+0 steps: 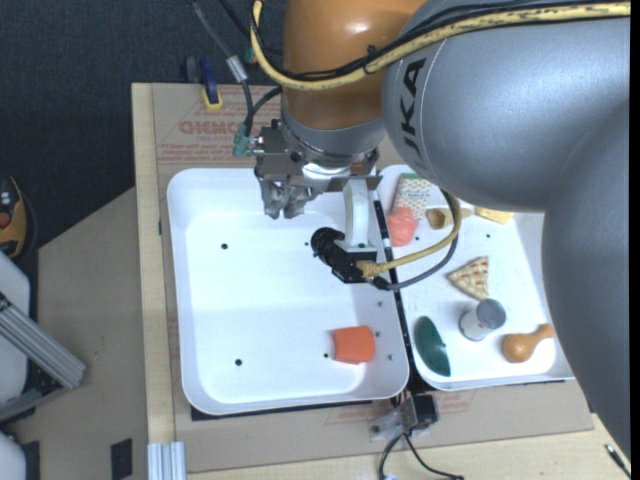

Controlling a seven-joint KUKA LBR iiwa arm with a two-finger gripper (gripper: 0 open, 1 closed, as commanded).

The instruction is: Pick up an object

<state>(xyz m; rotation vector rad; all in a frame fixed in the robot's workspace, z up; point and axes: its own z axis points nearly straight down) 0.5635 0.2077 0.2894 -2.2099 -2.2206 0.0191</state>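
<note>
You have the gripper (284, 208) hanging low over the left bin (250, 298), at about 12 o'clock of that bin, just inside its far wall. From this slant you cannot tell whether the jaws are apart or together, and nothing can be seen between them. The grey arm (520, 98) comes in from 3 o'clock and covers the far right corner of the right bin (515, 253). Its orange band (340, 38) sits straight above the gripper.

The thing nearest to you for a pick is the orange block (353, 344). It lies flat on the floor of the left bin at about 5 o'clock, near the front wall and well apart from the gripper.

The other things are all in the right bin:
- A pink-red piece (402, 228) lies at 11 o'clock, close to the wall the two bins share.
- A speckled, pale packet (416, 190) lies just beyond the pink-red piece.
- A small tan lump (437, 218) is just beside the pink-red piece, at its 3 o'clock.
- A tan wedge like a pizza slice (472, 276) lies near the middle.
- A grey cylinder (483, 319) stands just in front of the wedge.
- A dark green oval (432, 344) lies at 7 o'clock against the shared wall.
- A tan pear-shaped piece (525, 343) lies at 5 o'clock, close to the arm's edge.

Both bins rest on a brown board (160, 268) on the bench.
</note>
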